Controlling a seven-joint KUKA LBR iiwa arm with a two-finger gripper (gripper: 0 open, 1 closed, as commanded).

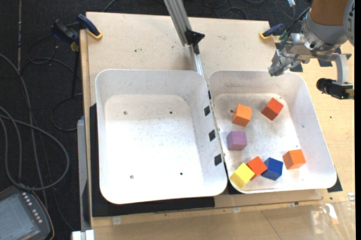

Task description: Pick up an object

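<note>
Blocks sit loose in the right bin [316,120] on the worktop [146,41] — small cubes that look light, rigid and flat-sided, easy to pinch across two opposite faces. The hand [278,68] hovers at the bin's far rim; its state I cannot tell. Nearest is the red-orange block [273,108], standing apart — likely the cleanest grasp. The orange block [242,114] sits close by.
</note>
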